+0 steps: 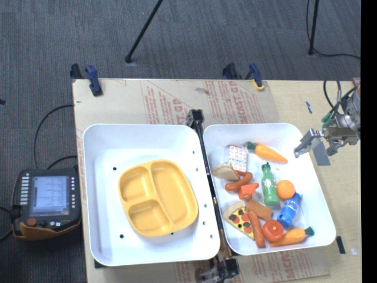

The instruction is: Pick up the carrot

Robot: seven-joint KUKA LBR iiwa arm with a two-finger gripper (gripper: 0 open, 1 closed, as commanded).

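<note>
Grey metal gripper point(316, 148) with cables looped above

Red print on the cardboard sheet point(177, 102) under the bins, upside down, too blurry to read. Pendant screen point(50, 193) illegible too. No other txt.

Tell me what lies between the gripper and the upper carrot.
In the camera view, only bare white bin floor and the bin's right rim lie between the gripper and the upper carrot.
</note>
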